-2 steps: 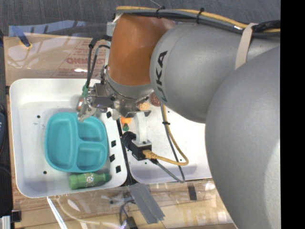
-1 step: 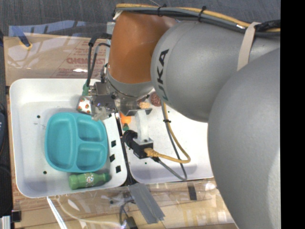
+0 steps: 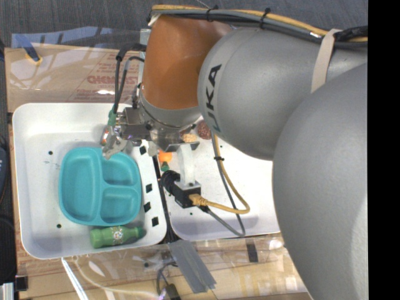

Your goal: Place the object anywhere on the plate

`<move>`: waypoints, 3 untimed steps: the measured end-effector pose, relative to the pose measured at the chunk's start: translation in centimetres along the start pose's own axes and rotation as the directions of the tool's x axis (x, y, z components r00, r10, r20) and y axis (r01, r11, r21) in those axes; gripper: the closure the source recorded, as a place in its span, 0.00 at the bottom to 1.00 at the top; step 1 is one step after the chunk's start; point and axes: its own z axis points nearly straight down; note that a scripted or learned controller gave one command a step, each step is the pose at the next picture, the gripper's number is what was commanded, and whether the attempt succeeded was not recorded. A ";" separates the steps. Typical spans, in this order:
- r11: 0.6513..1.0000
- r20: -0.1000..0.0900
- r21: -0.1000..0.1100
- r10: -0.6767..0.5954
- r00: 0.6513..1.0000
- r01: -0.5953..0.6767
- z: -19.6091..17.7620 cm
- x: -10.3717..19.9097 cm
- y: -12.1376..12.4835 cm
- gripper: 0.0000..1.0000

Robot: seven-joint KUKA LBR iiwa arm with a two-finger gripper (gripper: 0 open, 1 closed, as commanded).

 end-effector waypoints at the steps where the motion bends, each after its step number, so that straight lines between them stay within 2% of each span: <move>1: 1.000 0.004 0.008 -0.008 1.000 0.008 -0.6 0.1 0.1 1.00; 2: 1.000 0.004 0.008 -0.008 1.000 0.008 -0.6 0.1 0.1 0.00; 3: 1.000 0.009 0.016 -0.016 1.000 0.016 -1.1 0.1 0.2 1.00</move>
